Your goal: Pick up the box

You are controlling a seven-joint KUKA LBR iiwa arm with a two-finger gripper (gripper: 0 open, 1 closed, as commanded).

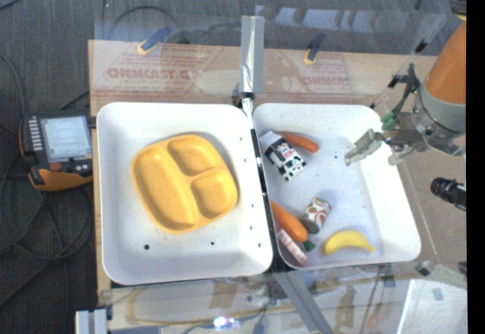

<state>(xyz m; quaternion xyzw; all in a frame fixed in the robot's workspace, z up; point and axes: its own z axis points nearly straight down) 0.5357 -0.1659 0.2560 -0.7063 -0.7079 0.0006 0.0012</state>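
White right bin [394, 196]: box, carrots, can, banana.
Black-and-white box [284, 157] lies upper left, touching a carrot [297, 142]; gripper [364, 149] hovers well right, jaws spread wide, holding nothing.

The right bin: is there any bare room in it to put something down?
Yes: the right bin is bare in its middle and right, between the box and the hand, above the banana. Its lower left is crowded: carrot, can and a wrapped bar. The left bin holds a yellow tray.
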